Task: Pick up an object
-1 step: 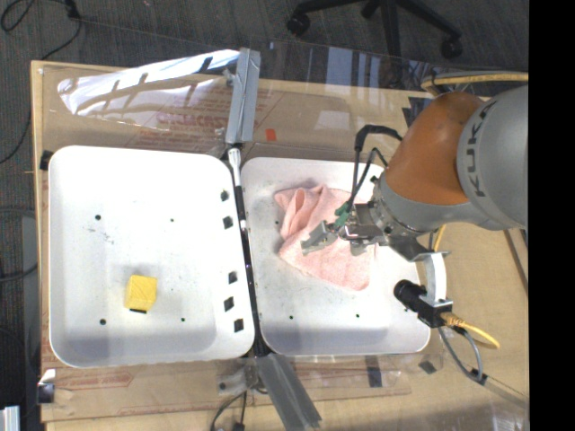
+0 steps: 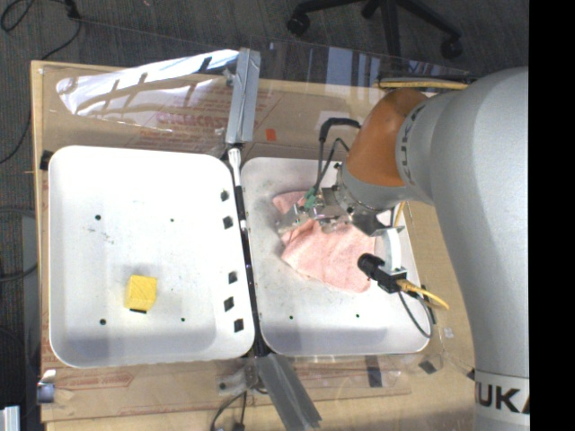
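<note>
While your arm reaches in from the right, you see:
Pincer (image 2: 316, 212): low in the right bin (image 2: 269, 326), over the pink cloth (image 2: 325, 252); I cannot tell its state.
Pink cloth: crumpled mid-bin, its upper edge at the pincer.
Yellow block (image 2: 141, 293): left bin (image 2: 67, 241), near the front, well apart.

The two shallow white plastic bins (image 2: 135, 348) look smooth with a dull sheen. In the right-hand one lies a soft, crumpled pink cloth (image 2: 328, 254), matt. The small yellow block (image 2: 141, 293) looks spongy. The pale wooden tabletop (image 2: 296, 119) under the bins carries glossy clear film.
</note>
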Available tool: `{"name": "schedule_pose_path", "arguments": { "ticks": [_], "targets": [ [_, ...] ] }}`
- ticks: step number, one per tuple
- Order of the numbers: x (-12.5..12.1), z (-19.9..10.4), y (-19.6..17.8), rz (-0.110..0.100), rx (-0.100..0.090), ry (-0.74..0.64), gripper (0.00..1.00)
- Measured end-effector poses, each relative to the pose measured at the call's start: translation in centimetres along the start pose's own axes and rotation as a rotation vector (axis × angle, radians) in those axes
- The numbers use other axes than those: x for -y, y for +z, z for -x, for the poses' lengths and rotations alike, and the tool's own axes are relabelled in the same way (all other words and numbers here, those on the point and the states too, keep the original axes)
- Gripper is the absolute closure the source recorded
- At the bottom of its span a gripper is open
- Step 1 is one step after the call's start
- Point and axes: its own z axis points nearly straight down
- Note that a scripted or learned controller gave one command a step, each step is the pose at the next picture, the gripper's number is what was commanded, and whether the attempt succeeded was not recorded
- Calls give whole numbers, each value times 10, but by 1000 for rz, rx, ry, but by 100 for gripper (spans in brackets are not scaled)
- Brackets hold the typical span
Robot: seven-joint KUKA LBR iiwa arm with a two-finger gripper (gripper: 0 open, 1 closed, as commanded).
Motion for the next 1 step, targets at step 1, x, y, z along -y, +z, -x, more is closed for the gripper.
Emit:
{"name": "schedule_pose_path", "arguments": {
  "ticks": [1],
  "targets": [
    [0, 0, -9, -2, 0, -4, 100]
  ]
}}
